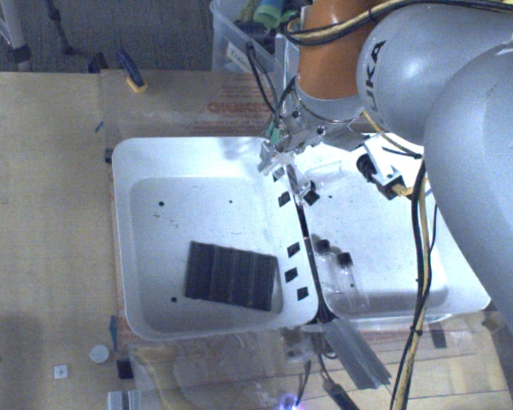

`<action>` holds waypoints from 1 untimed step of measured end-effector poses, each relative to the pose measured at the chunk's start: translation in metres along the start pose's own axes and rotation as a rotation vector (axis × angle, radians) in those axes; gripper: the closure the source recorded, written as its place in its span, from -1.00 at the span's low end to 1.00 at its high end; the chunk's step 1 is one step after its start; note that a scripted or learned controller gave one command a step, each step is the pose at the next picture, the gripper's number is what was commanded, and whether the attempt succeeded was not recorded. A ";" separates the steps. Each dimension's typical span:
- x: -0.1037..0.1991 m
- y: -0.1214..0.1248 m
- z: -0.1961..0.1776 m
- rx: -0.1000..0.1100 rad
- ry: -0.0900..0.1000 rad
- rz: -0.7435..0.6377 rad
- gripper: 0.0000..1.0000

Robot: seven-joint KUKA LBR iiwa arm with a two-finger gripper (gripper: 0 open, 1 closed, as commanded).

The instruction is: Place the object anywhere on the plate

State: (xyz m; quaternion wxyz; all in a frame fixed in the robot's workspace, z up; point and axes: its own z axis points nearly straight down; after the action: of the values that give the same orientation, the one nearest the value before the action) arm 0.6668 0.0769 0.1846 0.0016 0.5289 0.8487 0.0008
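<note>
Black ridged rectangular plate (230, 276), lying flat in the left bin (154, 186), towards that bin's near right corner. Grey arm (427, 67) with orange band (338, 37), entering from the right; end effector (289, 178) hanging over the ridge between the two bins, near their far edge; finger spread cannot be told. Right bin (385, 254): small dark objects (333, 253) close to its left wall. Clear tub (256, 15) of mixed coloured items beyond the bench's far edge.
</note>
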 end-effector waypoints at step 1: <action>0.050 0.024 -0.004 0.001 0.000 0.386 1.00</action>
State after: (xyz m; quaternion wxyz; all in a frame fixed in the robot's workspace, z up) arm 0.6663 0.1323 0.1881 0.0009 0.6817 0.7316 0.0006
